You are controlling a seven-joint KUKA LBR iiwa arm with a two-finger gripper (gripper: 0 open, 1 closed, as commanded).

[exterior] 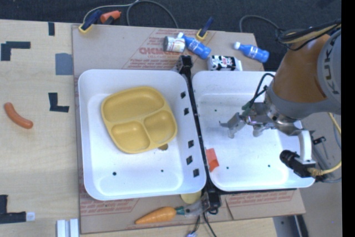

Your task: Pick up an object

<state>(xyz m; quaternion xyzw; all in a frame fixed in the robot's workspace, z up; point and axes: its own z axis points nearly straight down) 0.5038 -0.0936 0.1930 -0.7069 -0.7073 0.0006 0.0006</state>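
While the grey arm with its orange band reaches in from the right, its gripper hangs over the right bin, fingers spread apart with nothing between them.

Left bin: one yellow divided plate, three compartments, lying flat toward the upper middle; a small dark item peeks out at its lower right edge, too hidden to identify.

Right bin: one small orange-red piece near the left wall, below and left of the gripper and apart from it.

Behind the bins, on the cardboard: a white and brown container lying on its side, a blue bottle just beside it, a black-and-white patterned item, and a second blue bottle further right.

In front of the bins: a toy carrot.

Far left on the wooden bench: a toy sausage, well apart from both bins.
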